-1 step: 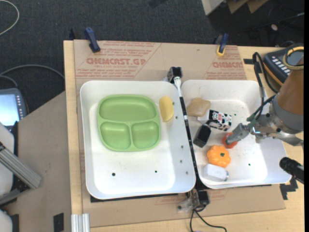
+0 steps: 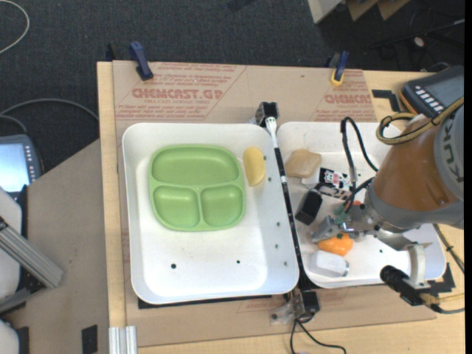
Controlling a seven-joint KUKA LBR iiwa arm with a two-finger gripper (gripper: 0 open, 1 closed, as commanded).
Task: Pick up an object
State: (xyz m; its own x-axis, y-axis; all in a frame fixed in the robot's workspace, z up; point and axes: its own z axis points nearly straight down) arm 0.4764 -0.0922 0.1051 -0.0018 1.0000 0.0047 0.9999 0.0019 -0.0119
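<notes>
White block [image 2: 331, 264] lay beside an orange piece [image 2: 338, 245] under the fingers [image 2: 335, 227]; their opening could not be told.

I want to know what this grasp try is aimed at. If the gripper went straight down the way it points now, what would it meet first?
Most likely the orange object in the right bin, just under the gripper. The white block lies just beyond it. Depth is hard to judge from this slanted view.
</notes>
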